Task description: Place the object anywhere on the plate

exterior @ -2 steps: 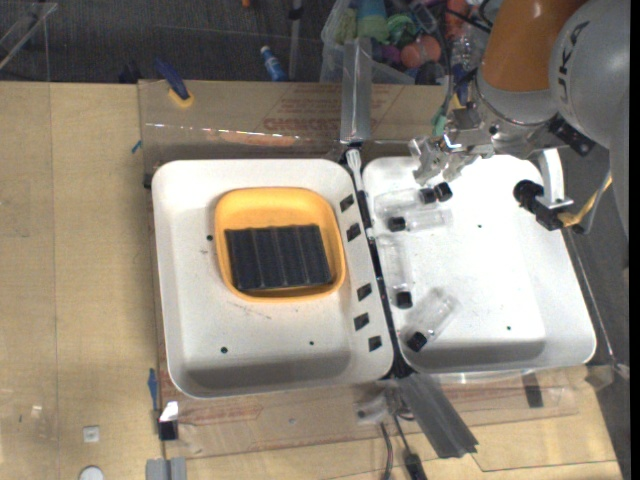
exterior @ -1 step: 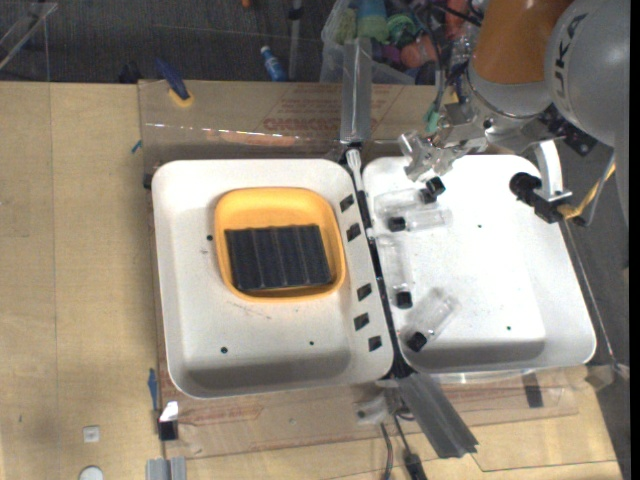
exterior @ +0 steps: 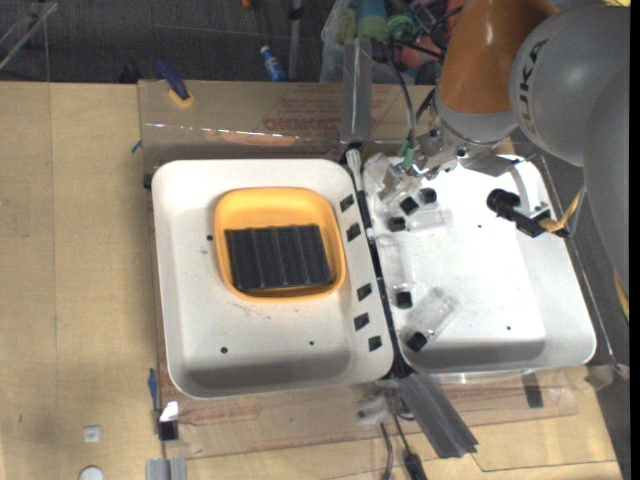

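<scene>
A black ribbed rectangular object [exterior: 277, 257] lies flat on the yellow plate [exterior: 240, 208], which rests in the left bin [exterior: 190, 348]. It covers most of the plate's floor, slightly toward the near side. My gripper [exterior: 412, 206] hangs over the far left corner of the right bin [exterior: 520, 318], just past the divider between the bins. It is well apart from the plate and the black object. Its clear parts and small black pieces blur together against the white bin.
A clear plastic piece with black ends [exterior: 425, 318] lies near the right bin's left wall, toward the front. Black clips [exterior: 362, 290] line the divider between the bins. Cluttered items sit beyond the bench at the back.
</scene>
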Robot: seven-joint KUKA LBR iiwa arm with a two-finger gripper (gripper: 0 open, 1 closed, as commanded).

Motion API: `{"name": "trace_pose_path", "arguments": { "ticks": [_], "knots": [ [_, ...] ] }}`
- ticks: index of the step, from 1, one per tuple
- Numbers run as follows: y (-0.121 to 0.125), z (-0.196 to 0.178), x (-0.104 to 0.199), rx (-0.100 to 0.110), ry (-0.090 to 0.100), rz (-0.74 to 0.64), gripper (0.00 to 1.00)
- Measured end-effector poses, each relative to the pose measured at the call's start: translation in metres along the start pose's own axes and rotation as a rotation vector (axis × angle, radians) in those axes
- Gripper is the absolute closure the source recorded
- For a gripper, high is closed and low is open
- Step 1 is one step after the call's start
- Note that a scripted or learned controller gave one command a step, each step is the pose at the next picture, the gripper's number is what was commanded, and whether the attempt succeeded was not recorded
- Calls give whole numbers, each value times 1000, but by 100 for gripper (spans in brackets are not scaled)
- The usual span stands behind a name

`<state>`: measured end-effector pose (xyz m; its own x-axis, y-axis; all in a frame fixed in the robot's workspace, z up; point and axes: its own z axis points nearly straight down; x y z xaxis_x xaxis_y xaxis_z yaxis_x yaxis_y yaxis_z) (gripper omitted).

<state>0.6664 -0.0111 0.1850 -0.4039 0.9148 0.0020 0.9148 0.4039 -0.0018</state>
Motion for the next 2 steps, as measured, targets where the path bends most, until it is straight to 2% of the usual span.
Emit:
{"name": "trace_pose_path", "arguments": {
  "ticks": [1, 2],
  "knots": [
    [0, 0, 0, -1, 0, 0, 0],
    [-10, -28, -25, -6, -5, 47, 0]
  ]
}}
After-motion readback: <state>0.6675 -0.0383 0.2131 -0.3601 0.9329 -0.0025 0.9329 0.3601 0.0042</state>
